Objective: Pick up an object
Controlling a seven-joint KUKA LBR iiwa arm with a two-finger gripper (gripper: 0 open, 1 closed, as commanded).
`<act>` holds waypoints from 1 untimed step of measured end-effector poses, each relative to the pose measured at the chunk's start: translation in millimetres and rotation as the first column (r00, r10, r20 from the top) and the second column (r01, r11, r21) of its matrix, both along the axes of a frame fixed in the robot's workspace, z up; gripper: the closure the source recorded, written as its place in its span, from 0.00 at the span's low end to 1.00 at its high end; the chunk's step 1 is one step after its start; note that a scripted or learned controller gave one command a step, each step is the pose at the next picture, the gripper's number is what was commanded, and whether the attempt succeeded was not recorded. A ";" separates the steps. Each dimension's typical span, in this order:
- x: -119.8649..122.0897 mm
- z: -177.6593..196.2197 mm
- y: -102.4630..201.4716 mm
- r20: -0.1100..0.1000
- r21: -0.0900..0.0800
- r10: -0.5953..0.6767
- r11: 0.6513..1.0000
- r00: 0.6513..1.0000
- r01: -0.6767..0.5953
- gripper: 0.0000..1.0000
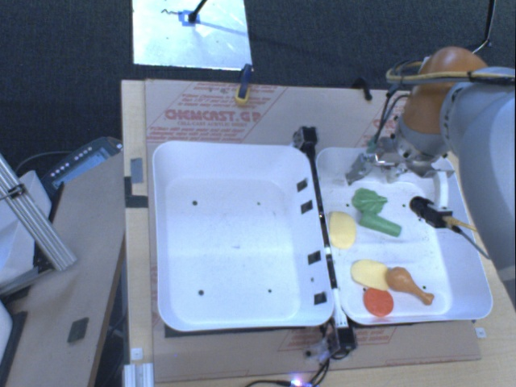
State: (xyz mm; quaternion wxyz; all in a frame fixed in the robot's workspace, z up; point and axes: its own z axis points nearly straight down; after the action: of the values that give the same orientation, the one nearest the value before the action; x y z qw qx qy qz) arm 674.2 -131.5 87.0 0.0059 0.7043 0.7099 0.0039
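Camera view: gripper [360, 170] low over far end of right bin [470, 293], just beyond green toy [374, 211]; fingers apart, gripping nothing. Pale yellow piece [342, 230] against near-left wall of that bin. Toward front corner: second yellow piece [369, 274], brown drumstick [409, 285] touching it, red round piece [378, 302] just below. Left bin [171, 161] alongside, black clips [312, 233] along shared edge.

green plastic toy [374, 210]: lying near right bin's back
pale yellow pieces [343, 230]: by divider
brown drumstick [409, 285]: front
red-orange round piece [378, 302]: front edge
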 end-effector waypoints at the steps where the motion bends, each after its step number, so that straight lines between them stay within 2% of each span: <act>1: -82.4 76.7 -17.0 -0.015 0.003 -0.010 1.000 1.000 0.010 0.00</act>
State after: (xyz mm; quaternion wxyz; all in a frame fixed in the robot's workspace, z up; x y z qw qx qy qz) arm 591.8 -148.5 163.7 -0.0002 0.7078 0.7064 -0.0003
